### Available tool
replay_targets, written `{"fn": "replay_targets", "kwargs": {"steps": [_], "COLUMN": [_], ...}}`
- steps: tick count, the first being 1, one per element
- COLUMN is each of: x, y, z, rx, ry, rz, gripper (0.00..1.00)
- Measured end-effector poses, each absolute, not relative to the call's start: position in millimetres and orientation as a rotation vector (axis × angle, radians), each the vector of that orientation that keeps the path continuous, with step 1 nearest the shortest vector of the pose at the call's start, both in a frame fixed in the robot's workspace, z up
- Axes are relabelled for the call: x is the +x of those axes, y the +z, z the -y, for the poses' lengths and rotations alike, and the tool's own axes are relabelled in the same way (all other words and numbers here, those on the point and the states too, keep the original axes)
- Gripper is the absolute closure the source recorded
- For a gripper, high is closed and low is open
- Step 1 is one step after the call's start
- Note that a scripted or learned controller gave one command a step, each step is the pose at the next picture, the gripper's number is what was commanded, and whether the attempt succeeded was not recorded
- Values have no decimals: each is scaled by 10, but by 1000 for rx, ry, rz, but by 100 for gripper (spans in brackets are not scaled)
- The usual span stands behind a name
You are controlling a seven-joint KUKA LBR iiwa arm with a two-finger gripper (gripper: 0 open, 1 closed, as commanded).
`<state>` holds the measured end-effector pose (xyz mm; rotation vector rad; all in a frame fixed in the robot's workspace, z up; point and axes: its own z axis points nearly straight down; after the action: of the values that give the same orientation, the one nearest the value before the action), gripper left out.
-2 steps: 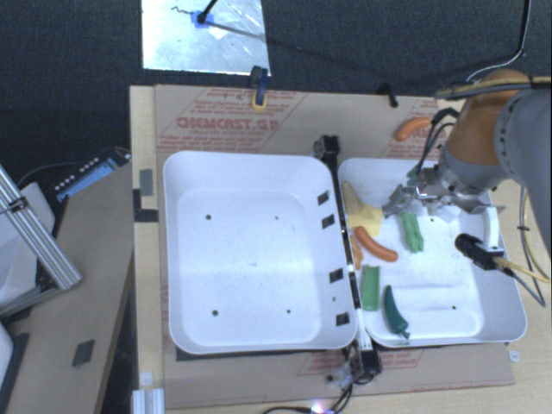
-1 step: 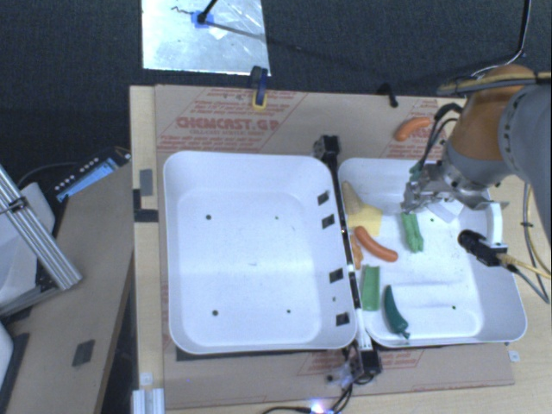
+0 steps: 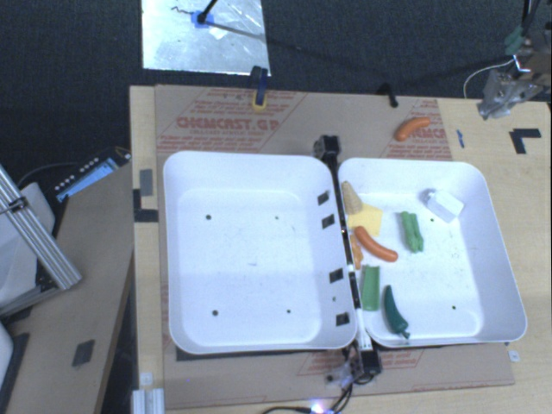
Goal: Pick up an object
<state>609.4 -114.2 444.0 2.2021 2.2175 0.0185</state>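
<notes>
**Pick not yet begun; all candidates still lying in the right bin**

The objects lie in the right bin (image 3: 483,231), most of them crowded toward its left wall. An orange sausage-shaped piece (image 3: 377,246) rests just beside a yellow slab (image 3: 366,220), with a tan cone-like piece (image 3: 352,198) above it against the divider. Below sit a green block (image 3: 371,287) and a dark green pod (image 3: 396,312), near one another. A second green piece (image 3: 411,231) and a white block (image 3: 443,204) lie further right, well apart from the wall cluster.

The gripper (image 3: 509,93) is at the upper right, outside the bins and above bench level; whether its fingers are parted cannot be told, and nothing is seen in its grasp. By this evidence, no part of the task is done: approach, descent and closure all remain.

On clearance: the white block and second green piece have open floor around them. The pieces by the divider are hemmed in by wall and neighbours. The left bin (image 3: 250,257) offers bare floor. A stray orange piece (image 3: 412,128) lies on the board (image 3: 224,119) behind the bins.
</notes>
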Motion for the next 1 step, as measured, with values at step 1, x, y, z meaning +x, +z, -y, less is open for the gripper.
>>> {"fn": "replay_targets", "kwargs": {"steps": [1], "x": [6554], "y": [4469], "z": [1007], "rx": [2212], "ry": [4], "rz": [-2224], "gripper": [100]}}
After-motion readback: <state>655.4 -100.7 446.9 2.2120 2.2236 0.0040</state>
